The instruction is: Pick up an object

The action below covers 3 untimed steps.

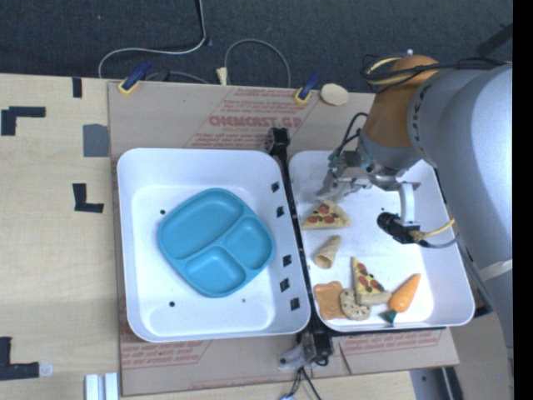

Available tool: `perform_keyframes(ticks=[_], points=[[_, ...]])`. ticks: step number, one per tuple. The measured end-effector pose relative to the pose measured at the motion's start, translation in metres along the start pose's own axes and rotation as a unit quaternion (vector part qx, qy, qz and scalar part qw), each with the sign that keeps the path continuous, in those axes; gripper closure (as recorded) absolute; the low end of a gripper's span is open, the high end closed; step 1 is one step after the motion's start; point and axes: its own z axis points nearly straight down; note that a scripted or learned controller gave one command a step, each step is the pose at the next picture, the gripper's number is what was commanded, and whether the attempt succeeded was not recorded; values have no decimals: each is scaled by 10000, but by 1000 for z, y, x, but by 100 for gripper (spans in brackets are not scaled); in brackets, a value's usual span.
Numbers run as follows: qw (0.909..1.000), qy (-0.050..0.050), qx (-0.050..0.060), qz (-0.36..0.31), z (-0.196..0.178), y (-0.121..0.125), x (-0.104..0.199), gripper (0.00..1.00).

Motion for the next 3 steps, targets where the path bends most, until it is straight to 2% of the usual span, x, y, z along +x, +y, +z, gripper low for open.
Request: perform_keyframes(ticks=[1,2,3], points=[[10000,0,-2,1,0,0,0,0],[10000,-4,-16,10,9,-46,2,0],[10000,0,-9,-7,11,29,-10,0]])
